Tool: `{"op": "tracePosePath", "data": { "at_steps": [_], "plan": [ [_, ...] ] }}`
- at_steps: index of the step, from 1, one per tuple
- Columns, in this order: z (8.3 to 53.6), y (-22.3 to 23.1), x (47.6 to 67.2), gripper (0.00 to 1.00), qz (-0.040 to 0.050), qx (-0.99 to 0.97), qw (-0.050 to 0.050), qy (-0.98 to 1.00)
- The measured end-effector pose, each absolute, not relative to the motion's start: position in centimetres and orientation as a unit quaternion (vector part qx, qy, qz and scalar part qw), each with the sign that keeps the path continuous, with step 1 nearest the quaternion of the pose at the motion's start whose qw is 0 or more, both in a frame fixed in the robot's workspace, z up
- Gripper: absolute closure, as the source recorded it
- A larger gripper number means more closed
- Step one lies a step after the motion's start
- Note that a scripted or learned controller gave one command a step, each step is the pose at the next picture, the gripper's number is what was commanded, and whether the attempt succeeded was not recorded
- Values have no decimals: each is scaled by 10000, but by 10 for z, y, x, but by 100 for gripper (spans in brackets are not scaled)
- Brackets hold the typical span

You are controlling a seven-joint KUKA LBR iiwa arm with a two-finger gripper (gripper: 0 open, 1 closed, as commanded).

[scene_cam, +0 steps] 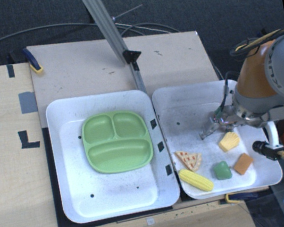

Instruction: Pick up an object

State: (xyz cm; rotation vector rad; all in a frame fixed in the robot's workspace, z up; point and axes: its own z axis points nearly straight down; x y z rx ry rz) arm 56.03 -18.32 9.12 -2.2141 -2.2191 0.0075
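My gripper (pixel 214 126) is low inside the right bin (pixel 183 103), at the end of the grey arm with the orange band (pixel 252 78). It sits just up and left of a yellow block (pixel 229 141), close to it. Along the bin's near side lie a pizza slice (pixel 189 159), a yellow corn cob (pixel 196 180), a small green piece (pixel 222 170) and an orange block (pixel 242 163). I see nothing held by the gripper.
The left bin (pixel 64 166) holds a green divided plate (pixel 117 141). A grey metal pole (pixel 108 27) slants over the back of the bench, ending at the seam between the bins. Cables run behind the bench.
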Motion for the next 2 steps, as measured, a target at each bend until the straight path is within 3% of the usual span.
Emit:
{"op": "tracePosePath", "data": {
  "at_steps": [1,2],
  "plan": [
    [89,-183,560,0,7,-7065,-2,-7077],
    [99,-183,560,100,8,-7061,4,-7081]
  ]
}}
